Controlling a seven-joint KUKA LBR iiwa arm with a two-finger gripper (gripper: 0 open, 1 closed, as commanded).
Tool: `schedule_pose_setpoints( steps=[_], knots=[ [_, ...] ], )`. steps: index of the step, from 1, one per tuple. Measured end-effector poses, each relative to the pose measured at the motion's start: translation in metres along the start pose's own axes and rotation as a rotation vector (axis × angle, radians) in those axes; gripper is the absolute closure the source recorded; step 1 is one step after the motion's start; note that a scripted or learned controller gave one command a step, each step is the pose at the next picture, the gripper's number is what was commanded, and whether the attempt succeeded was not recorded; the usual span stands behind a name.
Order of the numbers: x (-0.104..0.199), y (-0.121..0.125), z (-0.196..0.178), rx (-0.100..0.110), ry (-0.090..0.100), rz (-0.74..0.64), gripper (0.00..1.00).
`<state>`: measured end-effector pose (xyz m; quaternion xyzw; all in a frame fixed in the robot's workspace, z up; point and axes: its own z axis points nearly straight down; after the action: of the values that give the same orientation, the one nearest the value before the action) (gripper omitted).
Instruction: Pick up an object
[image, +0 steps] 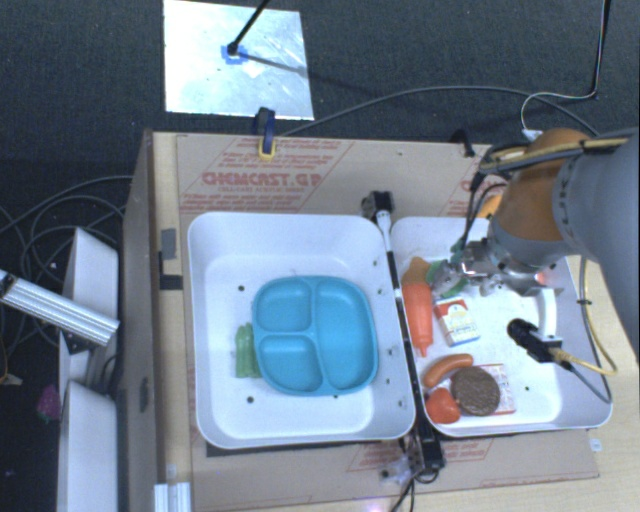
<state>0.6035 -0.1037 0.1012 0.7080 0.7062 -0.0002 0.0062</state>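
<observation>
While the arm (590, 205) reaches in from the right, you've got the tool (478, 268) low over the far part of the right bin (575, 400), just right of a green item (438, 274) it nearly touches. Can't tell whether it's released or clenched; nothing visibly sits between its tips.

Candidate objs are all in the right bin, left half. An orange carrot (418, 314) lies lengthwise along the left wall, w/ a small red-and-white box (458, 321) just beside it on the right. Nearer the front edge you see a sausage (446, 369), a round brown patty (475, 391) on a flat card, and a red tomato-like piece (443, 405) at the front-left corner.

The left bin (225, 400) holds a blue divided plate (314, 334) at its centre, w/ a green piece (245, 351) touching the plate's left edge.
</observation>
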Motion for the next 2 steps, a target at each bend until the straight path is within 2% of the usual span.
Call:
schedule_pose_setpoints(
  steps=[1, 2],
  knots=[
    [0.020, 0.066, 0.017, 0.006, 0.009, -0.007, 0.00],
    [0.013, 0.033, 0.017, 0.007, 0.009, -0.004, 0.00]
  ],
)
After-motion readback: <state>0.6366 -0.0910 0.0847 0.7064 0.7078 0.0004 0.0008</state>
